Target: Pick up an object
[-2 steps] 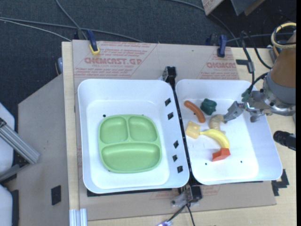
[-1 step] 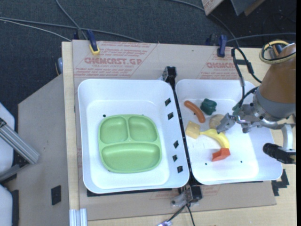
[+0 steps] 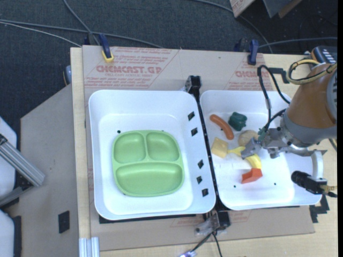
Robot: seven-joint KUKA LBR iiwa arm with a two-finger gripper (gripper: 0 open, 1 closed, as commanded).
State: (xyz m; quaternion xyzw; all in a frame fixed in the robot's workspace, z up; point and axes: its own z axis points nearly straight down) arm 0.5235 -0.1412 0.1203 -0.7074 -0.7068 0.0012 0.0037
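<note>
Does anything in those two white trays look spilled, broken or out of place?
Nothing stands out. The green divided plate lies flat in the left bin; the toy foods, like the sausage and the orange piece, lie loose in the right bin.

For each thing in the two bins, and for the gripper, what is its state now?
green divided plate: flat in left bin, nothing on it
sausage: lying in right bin
green piece: lying loose
yellow wedge: lying loose
orange piece: lying loose
gripper: low over right bin's items
</note>
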